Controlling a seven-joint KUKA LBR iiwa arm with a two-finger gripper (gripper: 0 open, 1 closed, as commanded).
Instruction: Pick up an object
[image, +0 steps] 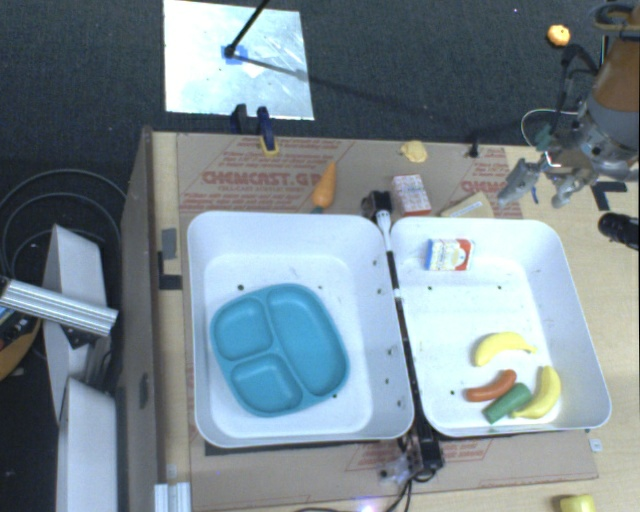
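Two shallow white bins sit side by side on the tabletop (300, 165). The left bin (290, 240) holds a blue sectioned plate (278, 347) with three compartments. The right bin (560, 290) holds a small red, white and blue carton (447, 254) near its far wall, and, toward its near right corner, a yellow banana (502, 346), a red sausage (490, 386), a green piece (509, 402) touching the sausage, and a second yellow banana (542, 394) just beside them. The hand (538, 190) hangs beyond the right bin's far right corner, over the tabletop, fingers spread and pinching nothing, well apart from the objects. Behind the bins lie an orange carrot (324, 186) and a small pink box (410, 193).
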